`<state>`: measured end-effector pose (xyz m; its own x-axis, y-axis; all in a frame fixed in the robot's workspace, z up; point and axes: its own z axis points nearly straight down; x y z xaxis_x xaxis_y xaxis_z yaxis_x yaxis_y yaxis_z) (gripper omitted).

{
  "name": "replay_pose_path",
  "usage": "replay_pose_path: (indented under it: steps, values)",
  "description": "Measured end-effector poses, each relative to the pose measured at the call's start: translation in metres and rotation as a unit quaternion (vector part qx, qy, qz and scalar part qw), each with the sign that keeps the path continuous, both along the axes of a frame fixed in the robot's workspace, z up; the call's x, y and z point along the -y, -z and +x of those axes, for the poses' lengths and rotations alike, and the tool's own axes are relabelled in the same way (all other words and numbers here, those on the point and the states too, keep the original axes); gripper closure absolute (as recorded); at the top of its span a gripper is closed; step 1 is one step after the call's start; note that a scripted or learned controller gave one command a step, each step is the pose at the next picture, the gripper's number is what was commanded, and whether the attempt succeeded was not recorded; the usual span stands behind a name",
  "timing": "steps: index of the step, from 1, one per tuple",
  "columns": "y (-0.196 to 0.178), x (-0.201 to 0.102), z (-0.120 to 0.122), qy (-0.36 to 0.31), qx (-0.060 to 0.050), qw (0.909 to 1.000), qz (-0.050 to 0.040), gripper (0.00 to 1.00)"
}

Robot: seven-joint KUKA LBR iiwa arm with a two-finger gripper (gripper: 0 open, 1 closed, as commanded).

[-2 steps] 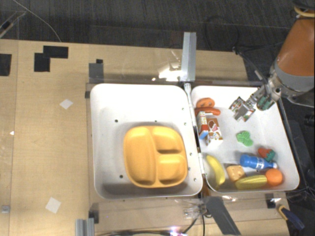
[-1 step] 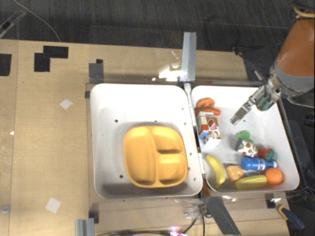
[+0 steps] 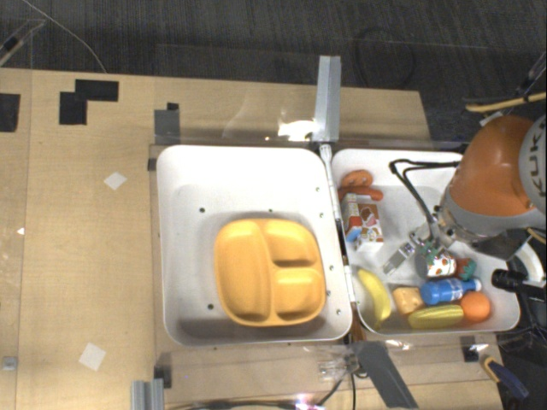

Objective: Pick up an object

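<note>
A: End effector (image 3: 425, 248), status?
B: Hanging low in the right bin (image 3: 504, 314); whether its fingers are apart or together, I cannot tell.
A: Nearest items?
B: A small red-and-white object (image 3: 439, 266) is lying just below it, a blue bottle (image 3: 446, 291) just beyond that.
A: Next?
B: A carton (image 3: 362, 219) is lying to its left; a banana (image 3: 374, 293) is sitting lower left.
A: Farthest?
B: A yellow divided tray (image 3: 268, 270) is resting in the left bin (image 3: 197, 195).

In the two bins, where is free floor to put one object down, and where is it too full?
Free: left bin around the yellow tray, mostly behind and left of it. Right bin: bare strip along its far wall. Crowded: its near end, with banana, bottle, orange.
</note>
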<state>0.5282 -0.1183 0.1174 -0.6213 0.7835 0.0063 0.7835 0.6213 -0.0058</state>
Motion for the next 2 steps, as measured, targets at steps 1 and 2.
replay_pose_path:
  steps: [1, 2]
  values:
    - [0.028, 0.017, 0.041, 0.004, 0.010, 0.9999, -0.0011, 0.00]
    - [0.029, 0.058, 0.070, 0.130, 0.009, 0.9915, -0.0019, 0.00]
